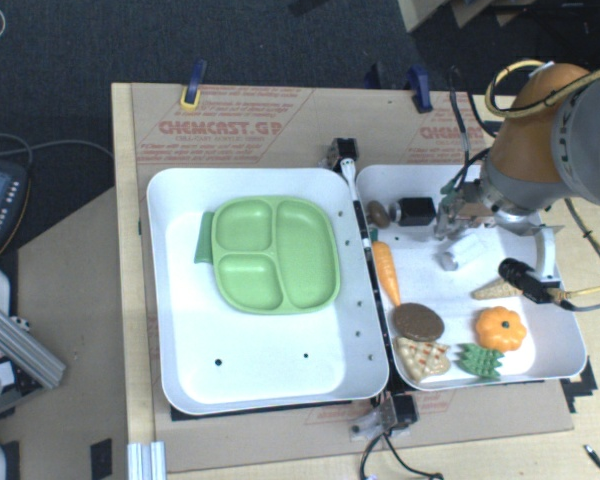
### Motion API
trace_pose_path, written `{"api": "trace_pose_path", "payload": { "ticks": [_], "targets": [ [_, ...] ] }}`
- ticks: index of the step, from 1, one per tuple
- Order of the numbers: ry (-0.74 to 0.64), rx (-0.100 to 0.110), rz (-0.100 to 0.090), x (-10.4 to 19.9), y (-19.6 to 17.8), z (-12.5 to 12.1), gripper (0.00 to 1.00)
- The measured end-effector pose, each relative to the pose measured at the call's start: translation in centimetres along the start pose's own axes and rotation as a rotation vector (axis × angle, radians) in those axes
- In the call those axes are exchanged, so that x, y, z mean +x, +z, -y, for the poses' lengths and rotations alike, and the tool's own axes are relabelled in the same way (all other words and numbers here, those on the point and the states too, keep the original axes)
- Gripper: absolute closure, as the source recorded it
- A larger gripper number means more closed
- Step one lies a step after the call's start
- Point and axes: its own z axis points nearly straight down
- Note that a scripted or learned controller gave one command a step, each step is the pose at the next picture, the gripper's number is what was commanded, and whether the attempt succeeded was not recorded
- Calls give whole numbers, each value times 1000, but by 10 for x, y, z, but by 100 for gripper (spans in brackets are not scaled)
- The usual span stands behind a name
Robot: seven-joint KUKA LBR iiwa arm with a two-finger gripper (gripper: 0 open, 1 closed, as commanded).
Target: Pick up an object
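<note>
Camera view, fingers (448, 256) over right bin (570, 353), can't tell if open, nr carrot (385, 272).

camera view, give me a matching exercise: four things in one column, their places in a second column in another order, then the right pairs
Things:
1. green divided plate
2. carrot
3. pumpkin
4. gripper

Places:
A. along the right bin's left wall
B. over the upper middle of the right bin
C. in the left bin
D. near the right bin's lower right corner

Pairs: 1-C, 2-A, 3-D, 4-B
</note>
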Motion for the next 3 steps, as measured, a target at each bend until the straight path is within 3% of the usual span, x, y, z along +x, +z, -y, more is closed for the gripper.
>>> {"api": "trace_pose_path", "payload": {
  "ticks": [1, 2, 3],
  "targets": [
    [-3, 28, -19, 4, -45, -5, 100],
    [-1, 27, -18, -2, -101, 1, 100],
    [-3, 28, -19, -2, -117, 0, 100]
  ]
}}
